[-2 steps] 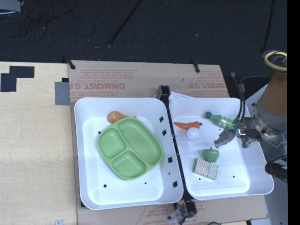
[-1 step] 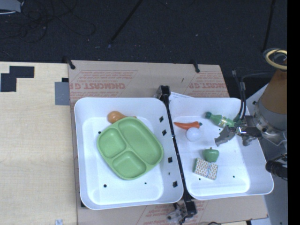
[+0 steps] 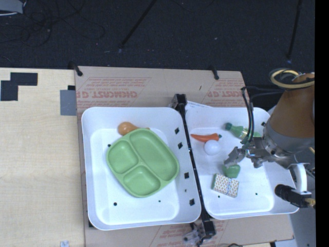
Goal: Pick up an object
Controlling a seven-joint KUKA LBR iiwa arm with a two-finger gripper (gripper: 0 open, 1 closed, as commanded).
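cardboard sheet (image 3: 154, 86) | red print, upside down and mirrored | not legible enough to read

Two white bins (image 3: 97, 138) sit side by side on a cardboard sheet (image 3: 154, 86) laid over the pale wooden desk (image 3: 36, 163).

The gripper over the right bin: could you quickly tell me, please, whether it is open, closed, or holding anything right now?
Gripper: low over the right bin, right at a small green object; open or closed cannot be told, and no grasp is visible.
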